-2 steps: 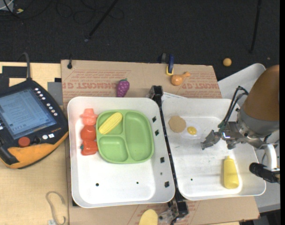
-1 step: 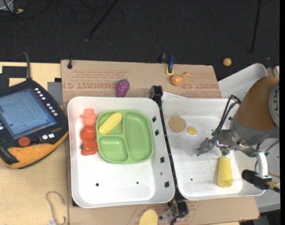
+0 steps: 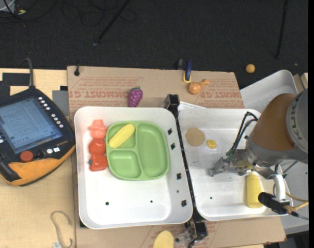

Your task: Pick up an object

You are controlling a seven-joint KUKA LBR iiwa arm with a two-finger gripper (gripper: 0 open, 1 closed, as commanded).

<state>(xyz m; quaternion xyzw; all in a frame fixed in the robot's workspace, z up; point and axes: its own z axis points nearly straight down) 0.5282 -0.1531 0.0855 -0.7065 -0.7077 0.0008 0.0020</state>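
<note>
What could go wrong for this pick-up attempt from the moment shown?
The gripper sits low over bare floor of the right bin, apart from the tan disc and small yellow piece, so it may close on nothing. The yellow bottle lies close under the arm and could get knocked.

Grey arm [image 3: 281,130] from the right, gripper [image 3: 215,170] low, leftward.
</note>
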